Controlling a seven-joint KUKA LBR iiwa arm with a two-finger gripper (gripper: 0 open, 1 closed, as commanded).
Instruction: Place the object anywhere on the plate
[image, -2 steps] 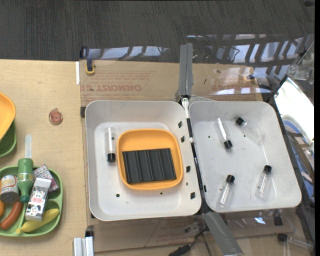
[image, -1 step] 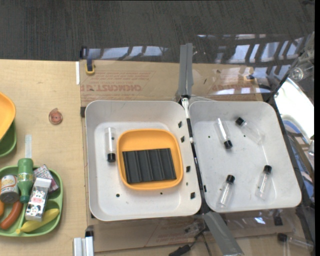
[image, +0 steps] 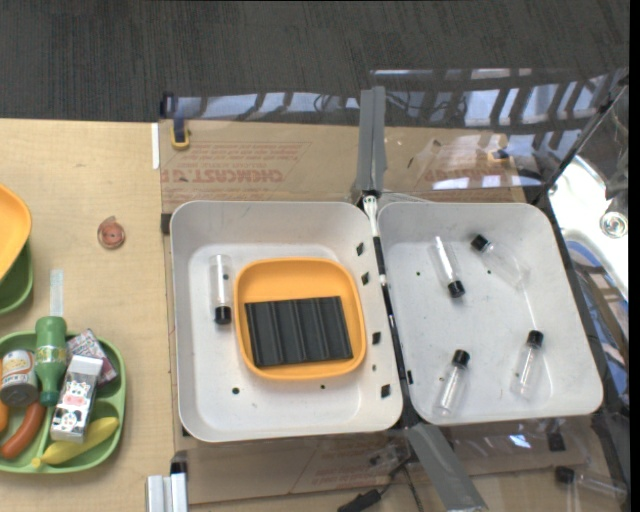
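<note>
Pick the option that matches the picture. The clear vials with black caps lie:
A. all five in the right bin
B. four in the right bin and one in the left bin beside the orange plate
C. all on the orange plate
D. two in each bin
B: four vials lie scattered in the right bin, and one vial lies in the left bin just left of the orange plate.

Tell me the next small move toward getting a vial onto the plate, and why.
Probably bring the arm in over the right bin and lower toward one vial there, perhaps the upper-middle vial. Four clear, black-capped vials lie loose in that bin, well apart. The orange plate in the left bin carries a black ridged block, and another vial lies beside it.
</note>
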